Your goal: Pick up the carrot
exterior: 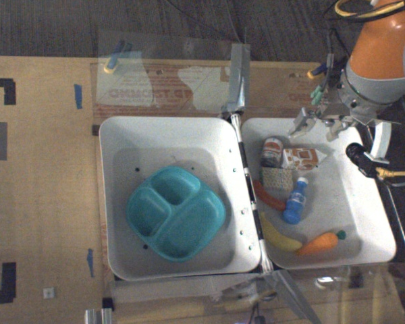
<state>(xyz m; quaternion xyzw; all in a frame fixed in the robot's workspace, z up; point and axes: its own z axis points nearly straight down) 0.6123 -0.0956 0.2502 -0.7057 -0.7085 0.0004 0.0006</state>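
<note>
The carrot (pixel 321 243) lies at the near edge of the right bin (pixel 374 211) beside a banana (pixel 279 235), well apart from the end effector (pixel 318 123), whose fingers hang spread and empty over the far rim; no label reads clearly.

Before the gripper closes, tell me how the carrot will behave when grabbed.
The carrot looks like a smooth plastic toy, so it is probably stiff and light. Its round, tapered body may slip from the fingers or roll if nudged. It lies close beside the banana, near the bin edge, so a push could jam it there.
</note>
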